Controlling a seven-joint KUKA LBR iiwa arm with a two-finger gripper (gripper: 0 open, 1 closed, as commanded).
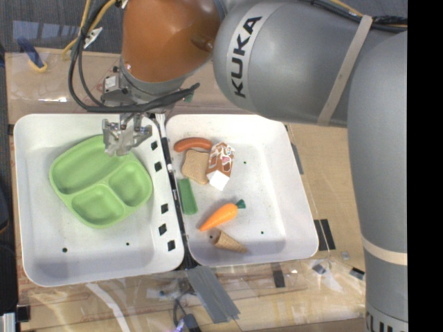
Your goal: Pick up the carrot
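Note:
The carrot [221, 216], orange with a small green top, lies in the right bin [273, 178] near its front middle, tip pointing left. My gripper [123, 141] hangs over the left bin [41, 234], above the upper right rim of a green divided plate [101, 180]. Nothing shows between its metal fingers. The carrot is well to the right of the gripper, across the wall between the bins.
The right bin also holds a sausage [192, 144], a slice of bread [195, 166], a brown and white wrapped item [221, 163], a green stick [187, 195] by the left wall and an ice cream cone [227, 241] just in front of the carrot.

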